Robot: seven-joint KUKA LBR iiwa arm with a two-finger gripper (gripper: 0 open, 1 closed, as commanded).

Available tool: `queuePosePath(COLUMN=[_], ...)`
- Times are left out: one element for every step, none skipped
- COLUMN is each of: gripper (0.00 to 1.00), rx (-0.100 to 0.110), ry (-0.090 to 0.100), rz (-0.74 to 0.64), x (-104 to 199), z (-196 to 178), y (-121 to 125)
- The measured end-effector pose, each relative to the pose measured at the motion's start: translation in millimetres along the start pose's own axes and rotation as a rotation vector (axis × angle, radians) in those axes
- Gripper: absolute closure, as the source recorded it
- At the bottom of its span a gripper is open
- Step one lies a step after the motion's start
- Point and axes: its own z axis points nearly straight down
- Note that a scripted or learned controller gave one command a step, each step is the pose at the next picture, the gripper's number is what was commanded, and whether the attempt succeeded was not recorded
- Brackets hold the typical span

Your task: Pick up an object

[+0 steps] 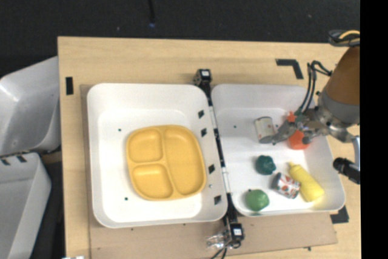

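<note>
My gripper (285, 130) hangs low over the right bin (242, 100), at its right middle, with the arm's orange band (344, 79) above it. A small grey can (264, 128) lies just left of the gripper. An orange object (297, 142) sits right under the gripper, partly hidden by it. Whether the gripper touches either one cannot be told. Nearer the front lie a dark green ball (265, 164), a yellow bottle (307, 182), a small red and white can (285, 185) and a light green ball (257, 199).
The left bin (106, 130) holds a yellow divided plate (165, 162). The ridge where the two bins meet (216, 142) carries black clips. Light wooden bench (133, 60) surrounds both bins.
</note>
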Motion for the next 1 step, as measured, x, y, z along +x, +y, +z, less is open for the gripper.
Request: queuePosePath(gripper=[0.0], rx=[-0.015], ry=[0.007], rz=[-0.008], x=[4.7], z=[28.1], y=[5.7])
